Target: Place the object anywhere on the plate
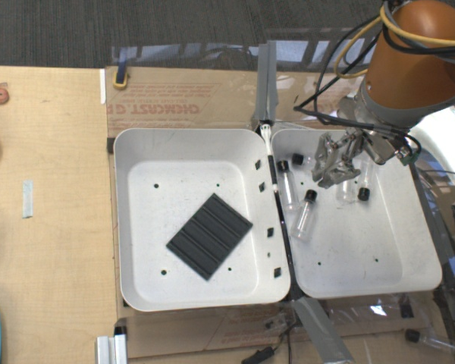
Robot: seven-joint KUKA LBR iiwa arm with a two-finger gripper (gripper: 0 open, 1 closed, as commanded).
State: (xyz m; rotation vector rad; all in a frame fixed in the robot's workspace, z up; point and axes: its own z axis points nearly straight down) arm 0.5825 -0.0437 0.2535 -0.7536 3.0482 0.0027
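Gripper hung over vials near right bin's far-left corner, jaw state untellable; a round vial could slip before reaching the dark plate

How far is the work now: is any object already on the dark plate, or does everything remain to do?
Nothing looks done: the dark ribbed plate in the left bin carries no object. In hand: the pincer is low in the right bin, among the clear tubes with black caps. I cannot tell whether it grips one. Left: pick a tube, carry it over, set it on the plate.
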